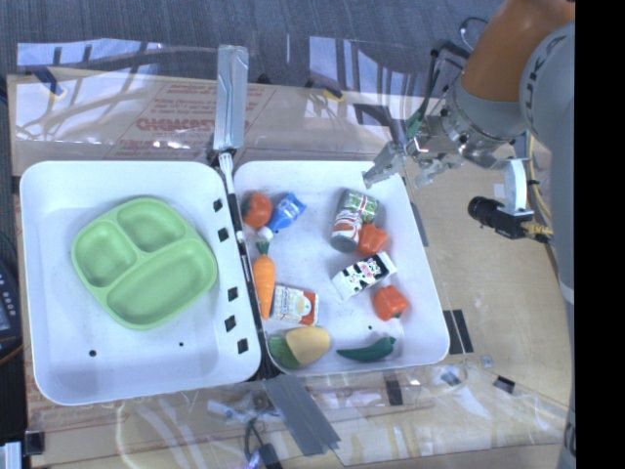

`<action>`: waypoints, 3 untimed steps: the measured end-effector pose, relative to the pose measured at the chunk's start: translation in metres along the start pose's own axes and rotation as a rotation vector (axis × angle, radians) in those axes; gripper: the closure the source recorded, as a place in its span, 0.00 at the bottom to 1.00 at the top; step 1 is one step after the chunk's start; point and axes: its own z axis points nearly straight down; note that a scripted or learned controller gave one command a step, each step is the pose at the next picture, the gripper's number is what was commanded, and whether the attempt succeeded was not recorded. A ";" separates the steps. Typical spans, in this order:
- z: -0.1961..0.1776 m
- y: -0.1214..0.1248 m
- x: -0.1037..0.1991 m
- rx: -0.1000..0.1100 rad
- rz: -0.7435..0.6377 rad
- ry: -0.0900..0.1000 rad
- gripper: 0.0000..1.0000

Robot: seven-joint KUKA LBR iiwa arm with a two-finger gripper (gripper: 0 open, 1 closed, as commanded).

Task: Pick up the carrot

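I saw the carrot point(264, 281) lying in the right bin point(415, 262), lengthwise against its left wall, about midway down, with its green top pointing toward the far edge. Just beyond that end sat a tomato point(257, 208) and a small blue pack point(286, 211), both near the bin's far left corner. Touching the carrot's lower right side was a flat packet point(293, 305), and below it, in the near left corner, lay a pear point(305, 345). A green pepper point(368, 350) lay along the near edge.

Toward the middle of the bin stood a can point(352, 218), tilted, with an orange piece point(371, 238) just beside it, a black-and-white carton point(362, 275) nearer me, and a red piece point(389, 303) by the right wall.

The left bin point(49, 350) held a green divided plate point(145, 260), lying flat in its middle.

The gripper point(383, 172) hung over the far right corner of the right bin, well apart from the carrot. It carried nothing that I could see, and I could not tell whether its fingers were spread or pressed together. The arm point(508, 57) reached in behind it from beyond the bin's right edge.
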 end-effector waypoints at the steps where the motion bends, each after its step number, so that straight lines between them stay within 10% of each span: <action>1: 0.125 0.022 0.061 0.003 -0.057 0.000 0.00; 2: -0.072 0.037 0.086 -0.007 0.096 -0.002 0.00; 3: -0.005 0.037 0.184 0.001 -0.137 -0.002 0.00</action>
